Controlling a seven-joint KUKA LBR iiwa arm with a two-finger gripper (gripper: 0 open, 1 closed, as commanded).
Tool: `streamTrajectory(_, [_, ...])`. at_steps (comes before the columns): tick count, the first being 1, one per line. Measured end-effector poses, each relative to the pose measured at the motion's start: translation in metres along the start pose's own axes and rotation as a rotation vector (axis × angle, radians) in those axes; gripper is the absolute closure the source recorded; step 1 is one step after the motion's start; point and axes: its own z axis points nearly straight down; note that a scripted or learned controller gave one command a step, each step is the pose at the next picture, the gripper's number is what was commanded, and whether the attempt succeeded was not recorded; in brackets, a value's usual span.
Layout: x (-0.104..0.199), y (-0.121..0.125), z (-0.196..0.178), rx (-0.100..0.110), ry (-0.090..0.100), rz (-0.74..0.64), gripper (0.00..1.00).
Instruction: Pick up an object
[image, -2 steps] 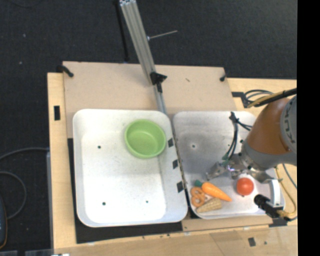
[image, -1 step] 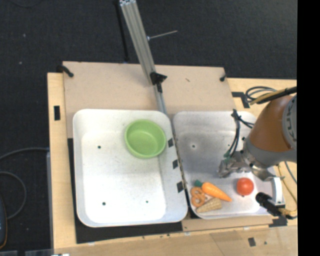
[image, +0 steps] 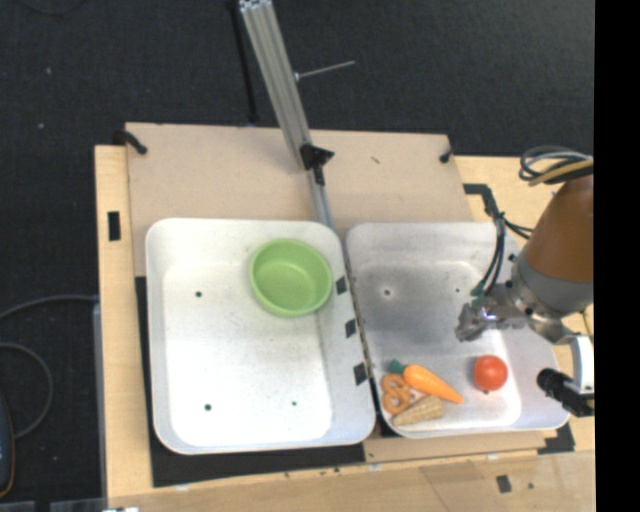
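Camera view, places given relative to the right bin (image: 420, 250).

- Left bin (image: 200, 400): adjoins the right bin's left wall. Holds one green bowl (image: 291, 277), upright, near its upper right corner.
- Right bin, lower edge: carrot (image: 432, 382) lying at a slant; touching its left end, an orange pretzel-shaped piece (image: 395, 392); a pale corn cob (image: 420, 409) just below the carrot. Red tomato (image: 490, 373) apart, to the carrot's right.
- Arm (image: 560, 245): grey with orange band, over the right bin's right side.
- Gripper (image: 477, 322): above the right bin's floor, just up-left of the tomato, not touching it. Whether released or clenched cannot be told; nothing is seen in its grasp.
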Motion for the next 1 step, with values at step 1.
streamTrajectory(1, [-0.0016,0.0019,-0.0613,0.003,0.000,-0.010,1.00])
